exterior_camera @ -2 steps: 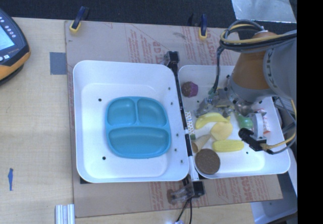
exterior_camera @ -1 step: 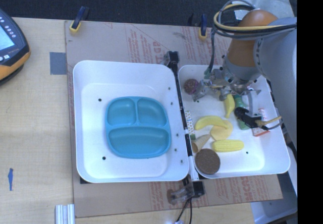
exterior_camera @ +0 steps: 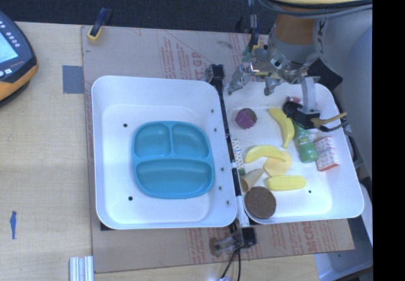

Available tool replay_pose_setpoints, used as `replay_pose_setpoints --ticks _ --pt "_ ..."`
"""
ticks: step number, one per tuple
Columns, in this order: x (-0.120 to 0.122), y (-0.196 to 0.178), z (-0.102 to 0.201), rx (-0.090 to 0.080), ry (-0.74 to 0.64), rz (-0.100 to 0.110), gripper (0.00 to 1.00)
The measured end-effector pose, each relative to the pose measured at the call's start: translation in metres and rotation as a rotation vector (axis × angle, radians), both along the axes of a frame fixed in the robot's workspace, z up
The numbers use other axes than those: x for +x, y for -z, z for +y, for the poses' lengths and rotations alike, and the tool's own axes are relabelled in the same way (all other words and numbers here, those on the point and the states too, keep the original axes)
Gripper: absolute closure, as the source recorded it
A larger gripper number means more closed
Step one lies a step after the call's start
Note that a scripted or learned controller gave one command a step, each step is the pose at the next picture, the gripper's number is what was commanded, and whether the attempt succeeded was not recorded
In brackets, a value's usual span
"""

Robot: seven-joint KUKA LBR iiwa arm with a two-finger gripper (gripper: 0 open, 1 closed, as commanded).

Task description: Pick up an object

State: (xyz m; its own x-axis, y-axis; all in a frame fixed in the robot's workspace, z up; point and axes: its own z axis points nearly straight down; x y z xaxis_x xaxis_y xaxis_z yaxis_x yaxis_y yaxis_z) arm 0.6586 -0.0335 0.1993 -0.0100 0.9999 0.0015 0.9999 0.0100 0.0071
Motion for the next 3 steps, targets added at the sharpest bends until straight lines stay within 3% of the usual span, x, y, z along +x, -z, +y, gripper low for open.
replay_pose_setpoints --ticks 1,2,3 --pt "-0.047 0.056 -0.068 -0.004 0.012 0.018 0.0" --pt "-0.11 0.111 -0.094 -0.001 0.009 0.019 0.0" --pt "0.002 0.105 -0.107 -0.005 0.003 0.0 0.0"
